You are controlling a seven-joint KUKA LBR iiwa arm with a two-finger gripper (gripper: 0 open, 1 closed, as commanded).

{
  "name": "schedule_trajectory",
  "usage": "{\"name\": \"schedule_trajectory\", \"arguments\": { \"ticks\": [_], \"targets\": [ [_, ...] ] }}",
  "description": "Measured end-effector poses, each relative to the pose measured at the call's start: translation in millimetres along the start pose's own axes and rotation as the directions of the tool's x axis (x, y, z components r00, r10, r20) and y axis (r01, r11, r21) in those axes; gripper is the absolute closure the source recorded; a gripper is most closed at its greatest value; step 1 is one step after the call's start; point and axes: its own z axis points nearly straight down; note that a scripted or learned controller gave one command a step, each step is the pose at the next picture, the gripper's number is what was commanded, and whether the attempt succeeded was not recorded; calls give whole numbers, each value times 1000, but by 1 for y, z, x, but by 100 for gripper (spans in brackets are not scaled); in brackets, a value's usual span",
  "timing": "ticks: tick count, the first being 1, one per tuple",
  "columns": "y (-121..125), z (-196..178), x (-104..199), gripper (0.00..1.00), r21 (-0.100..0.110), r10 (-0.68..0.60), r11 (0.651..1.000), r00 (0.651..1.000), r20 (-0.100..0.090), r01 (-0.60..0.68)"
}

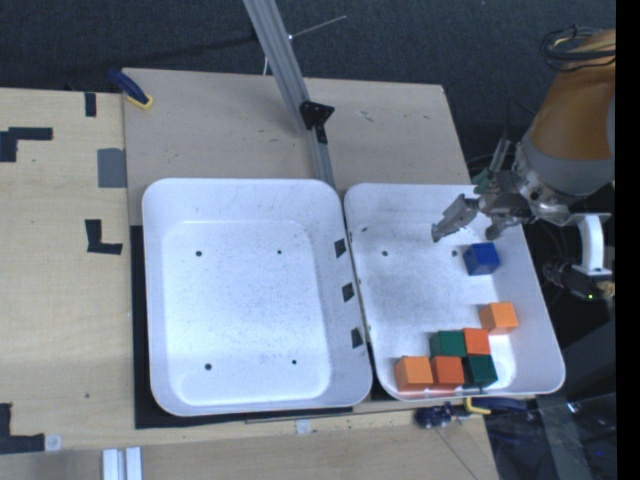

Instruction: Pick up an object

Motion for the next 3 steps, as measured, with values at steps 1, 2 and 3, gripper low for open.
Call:
{"name": "schedule_trajectory", "arguments": {
  "ticks": [1, 2, 3],
  "targets": [
    [0, 0, 0, 0, 0, 0, 1000, 1000, 0, 0],
    [-3, 44, 1, 0, 4, 1, 1000, 1000, 1, -1],
    [-6, 88, 5, 0, 5, 1, 1000, 1000, 1, -1]
  ]
}}
